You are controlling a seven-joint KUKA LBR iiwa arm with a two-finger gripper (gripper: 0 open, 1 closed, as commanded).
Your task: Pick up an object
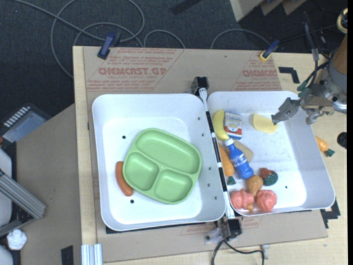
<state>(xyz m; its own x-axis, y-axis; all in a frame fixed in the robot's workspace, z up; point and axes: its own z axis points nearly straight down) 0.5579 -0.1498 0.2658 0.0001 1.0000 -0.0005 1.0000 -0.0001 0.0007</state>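
My gripper [298,115] hangs over the back right part of the right bin [300,173], open, with nothing between its fingers. Its left finger [285,111] ends just right of a pale yellow round piece [265,123]. Further left lie a banana [219,124] and a small white and red packet [233,123]. A blue bottle [239,160] lies aslant beside an orange carrot [227,162]. Pink lumps [253,200] and a red and green piece [268,176] sit near the bin's front wall.
The left bin [110,120] holds a green divided plate [161,165] with a red sausage [123,179] along its left side. A small orange piece [322,144] lies outside the right bin's right rim. Blue clamps [107,44] grip the board's far edge.
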